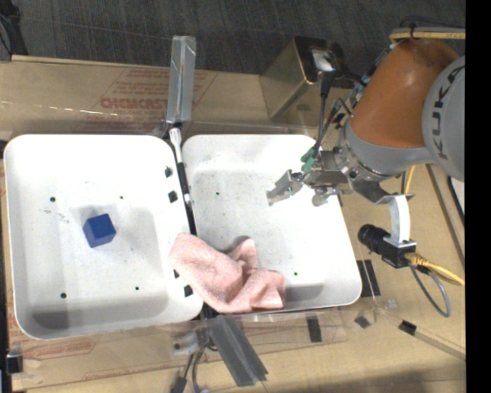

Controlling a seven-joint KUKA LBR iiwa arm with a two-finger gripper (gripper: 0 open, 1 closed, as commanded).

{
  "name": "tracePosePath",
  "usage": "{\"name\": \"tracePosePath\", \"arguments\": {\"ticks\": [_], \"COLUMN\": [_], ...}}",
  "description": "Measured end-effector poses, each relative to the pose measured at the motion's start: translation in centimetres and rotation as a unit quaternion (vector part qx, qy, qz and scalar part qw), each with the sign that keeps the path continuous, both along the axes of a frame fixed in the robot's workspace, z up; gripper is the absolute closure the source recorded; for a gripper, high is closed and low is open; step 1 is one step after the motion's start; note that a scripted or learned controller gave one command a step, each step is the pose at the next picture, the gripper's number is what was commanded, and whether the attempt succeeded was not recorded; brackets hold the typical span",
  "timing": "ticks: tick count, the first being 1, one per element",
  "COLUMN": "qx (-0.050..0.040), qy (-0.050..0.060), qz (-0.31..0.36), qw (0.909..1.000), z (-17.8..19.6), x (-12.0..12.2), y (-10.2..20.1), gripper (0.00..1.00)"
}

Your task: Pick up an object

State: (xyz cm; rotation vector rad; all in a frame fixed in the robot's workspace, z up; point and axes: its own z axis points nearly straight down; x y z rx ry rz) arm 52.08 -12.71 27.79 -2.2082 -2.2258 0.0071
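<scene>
A small blue cube [99, 229] sits in the middle of the left bin [33, 162]. A crumpled pink cloth [227, 276] lies in the front left corner of the right bin [237, 170], with one edge draped over the divider between the bins. My gripper [301, 192] hovers over the right half of the right bin, behind and to the right of the cloth and well apart from it. Its fingers [281, 188] are open and hold nothing.
A grey metal post [180, 80] stands behind the seam between the bins. Flat cardboard [82, 97] lies behind the bins, and a small brown box [299, 76] stands at the back right. The arm's orange band [405, 88] looms over the right bin's right edge.
</scene>
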Motion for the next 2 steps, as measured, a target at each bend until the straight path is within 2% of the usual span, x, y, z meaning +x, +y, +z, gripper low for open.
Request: {"name": "tracePosePath", "arguments": {"ticks": [1, 2], "qx": [0.0002, 0.001], "qy": [0.001, -0.001], "qz": [-0.032, 0.021], "qw": [0.9995, 0.9998], "z": [-15.5, -18.8], "x": [1.2, -2.0], "y": [1.8, 1.5], "gripper": [0.0, 0.0]}}
